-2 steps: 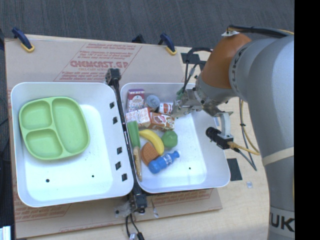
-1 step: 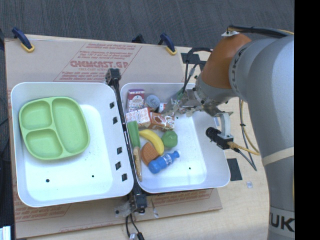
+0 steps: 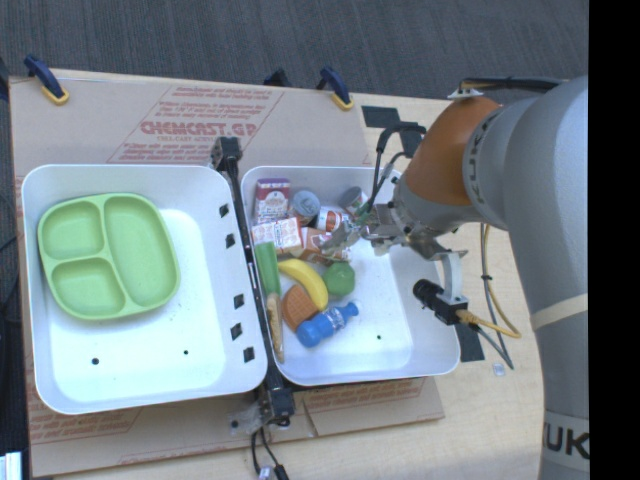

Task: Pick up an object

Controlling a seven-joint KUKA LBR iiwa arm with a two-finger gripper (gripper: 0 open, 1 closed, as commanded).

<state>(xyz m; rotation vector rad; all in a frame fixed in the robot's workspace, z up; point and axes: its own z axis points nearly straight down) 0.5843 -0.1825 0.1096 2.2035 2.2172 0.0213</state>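
Claw is sitting low over the upper middle of the right shallow white plastic bin, buried in a tight cluster of items. Finger spread: cannot tell, the metal parts are blending into the clutter, and I am not seeing anything clearly held.

Risk, my read: the pile is packing too densely here. Closing now is likely catching edges of two items at once, or pinching a crinkly red-and-white packet that slips out on lift. Neighbours are touching, so any lift may be dragging extras over the wall.

Working outward: small round green fruit is lying just below the claw, yellow plastic banana beside it to the left, orange ridged toy under that, blue plastic bottle with a white cap lowest. Round grey-lidded can and red-and-white printed carton are sitting at the bin's top, long green stick along the left wall.

Left white bin is holding a light-green divided plastic tray, well apart from the action.
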